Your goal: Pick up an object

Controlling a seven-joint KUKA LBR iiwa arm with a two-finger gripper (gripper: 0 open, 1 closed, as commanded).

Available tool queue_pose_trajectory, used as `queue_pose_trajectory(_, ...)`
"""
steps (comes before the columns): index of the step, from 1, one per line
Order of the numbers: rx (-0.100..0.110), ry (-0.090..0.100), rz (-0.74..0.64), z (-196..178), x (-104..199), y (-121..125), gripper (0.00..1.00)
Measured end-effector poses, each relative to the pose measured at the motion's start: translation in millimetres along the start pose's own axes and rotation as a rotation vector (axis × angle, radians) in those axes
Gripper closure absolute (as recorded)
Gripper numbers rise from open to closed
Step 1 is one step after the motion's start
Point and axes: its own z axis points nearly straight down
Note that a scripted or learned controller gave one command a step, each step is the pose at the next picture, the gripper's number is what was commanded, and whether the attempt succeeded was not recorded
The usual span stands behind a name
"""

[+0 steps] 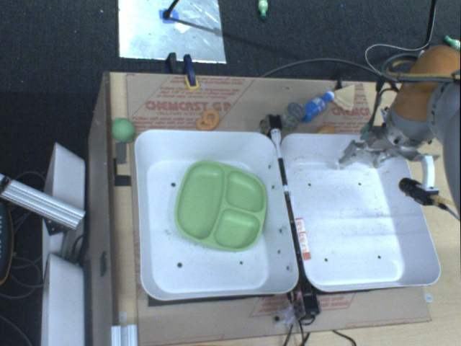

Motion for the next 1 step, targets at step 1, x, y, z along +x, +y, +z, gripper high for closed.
queue_pose_trajectory(1,-0.002,-0.003,0.000,0.6,7.2,-0.2,0.00)
